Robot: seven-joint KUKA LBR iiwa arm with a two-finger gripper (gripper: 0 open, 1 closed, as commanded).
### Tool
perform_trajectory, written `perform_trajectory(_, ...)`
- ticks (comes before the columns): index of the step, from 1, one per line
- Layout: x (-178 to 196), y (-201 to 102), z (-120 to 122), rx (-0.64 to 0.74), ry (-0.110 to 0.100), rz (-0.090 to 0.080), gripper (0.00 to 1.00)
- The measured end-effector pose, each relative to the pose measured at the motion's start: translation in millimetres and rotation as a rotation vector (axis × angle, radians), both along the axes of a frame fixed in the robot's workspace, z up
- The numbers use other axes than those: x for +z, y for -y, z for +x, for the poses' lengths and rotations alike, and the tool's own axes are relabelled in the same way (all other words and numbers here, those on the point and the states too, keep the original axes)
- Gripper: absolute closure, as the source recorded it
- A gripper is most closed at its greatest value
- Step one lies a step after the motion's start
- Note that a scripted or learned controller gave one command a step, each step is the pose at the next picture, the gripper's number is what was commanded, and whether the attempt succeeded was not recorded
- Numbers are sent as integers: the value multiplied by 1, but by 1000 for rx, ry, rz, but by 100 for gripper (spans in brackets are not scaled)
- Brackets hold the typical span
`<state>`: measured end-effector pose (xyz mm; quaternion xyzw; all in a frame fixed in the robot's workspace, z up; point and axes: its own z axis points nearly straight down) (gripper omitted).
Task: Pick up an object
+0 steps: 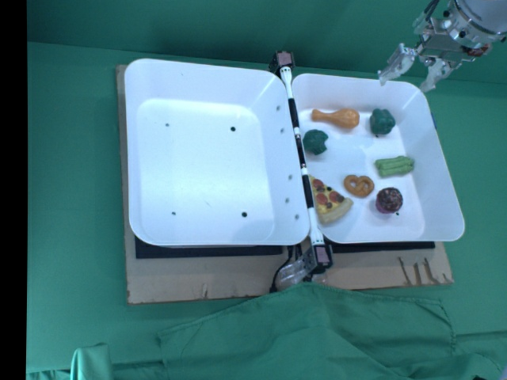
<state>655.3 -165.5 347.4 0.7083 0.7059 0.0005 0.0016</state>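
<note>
Six small toy foods are seen in the right bin (444, 212); the left bin (142, 93) holds nothing to grasp. A drumstick (337, 117) and a dark green broccoli (382, 121) lie toward the far wall, a second broccoli (315, 141) just beside the divider, a ribbed green vegetable piece (394, 165) near the right wall, a pretzel (359, 185) mid-bin, a dark red round fruit (389, 200) near it, and a pizza slice (329, 200) at the near left corner by the divider. All are apart from one another.

The pincer (412, 68) is held open above the far right corner of the right bin, nothing between its fingers, well clear of every item.

All pieces are judged light, stiff plastic or rubber, likely smooth and a bit slippery, not fragile. The pizza slice and pretzel are flat and low, so a hard pinch from above is expected. The round fruit could roll out of the grip. The broccoli nearest the pincer is judged the easiest: bumpy, tall enough, to be taken across its crown. The drumstick would best be taken across its narrow shaft.
</note>
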Motion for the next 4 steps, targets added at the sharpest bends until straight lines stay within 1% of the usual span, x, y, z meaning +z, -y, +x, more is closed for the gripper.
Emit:
perform_trajectory(1,0,0,0,0,0,0,0)
perform_trajectory(2,-43,10,-2,-1,-4,-1,0)
perform_trajectory(4,-159,16,-16,-1,-7,0,0)
